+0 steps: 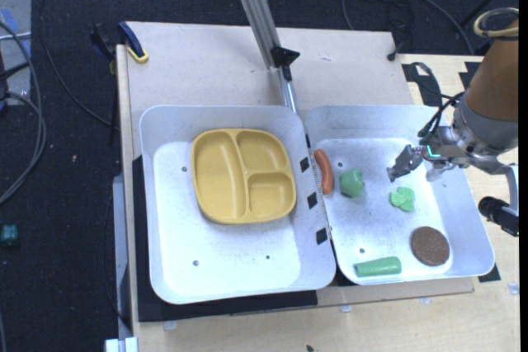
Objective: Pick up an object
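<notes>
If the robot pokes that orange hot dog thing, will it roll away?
Probably a little. The orange sausage looks round and smooth, so a sideways push may roll it. It lies near the right bin's left wall, which would likely stop it. It looks like a small toy, so probably light and stiff.

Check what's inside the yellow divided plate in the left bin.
The yellow divided plate shows three bare compartments, nothing in them. The bin floor under it is covered.

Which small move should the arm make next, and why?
Probably lower the gripper a little toward the green piece just below it in view: that piece is the nearest object in the right bin, and nothing sits between the jaws yet.
</notes>
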You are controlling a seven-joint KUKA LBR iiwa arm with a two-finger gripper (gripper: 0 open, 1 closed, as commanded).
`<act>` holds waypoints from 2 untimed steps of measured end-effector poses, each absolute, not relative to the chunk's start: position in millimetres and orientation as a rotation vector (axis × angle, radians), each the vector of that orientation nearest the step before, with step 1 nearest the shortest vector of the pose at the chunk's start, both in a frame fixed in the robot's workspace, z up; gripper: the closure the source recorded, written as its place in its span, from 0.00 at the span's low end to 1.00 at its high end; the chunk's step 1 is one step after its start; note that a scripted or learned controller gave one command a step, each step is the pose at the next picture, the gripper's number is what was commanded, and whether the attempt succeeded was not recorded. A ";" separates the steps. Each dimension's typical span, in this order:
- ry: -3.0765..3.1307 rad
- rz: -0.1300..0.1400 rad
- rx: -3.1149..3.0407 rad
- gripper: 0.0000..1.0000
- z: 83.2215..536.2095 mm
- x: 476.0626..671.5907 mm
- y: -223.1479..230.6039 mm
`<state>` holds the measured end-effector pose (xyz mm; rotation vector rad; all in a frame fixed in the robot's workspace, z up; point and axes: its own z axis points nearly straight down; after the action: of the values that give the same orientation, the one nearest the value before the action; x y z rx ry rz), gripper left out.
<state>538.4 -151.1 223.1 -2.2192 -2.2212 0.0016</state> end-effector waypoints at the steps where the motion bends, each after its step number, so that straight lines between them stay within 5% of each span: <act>1: -2.222 0.000 -2.220 0.00 223.7 538.8 -151.1; 2: -2.216 0.005 -2.220 0.00 175.6 529.9 -154.2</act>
<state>529.9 -154.2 175.6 -2.2200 -2.2165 0.0052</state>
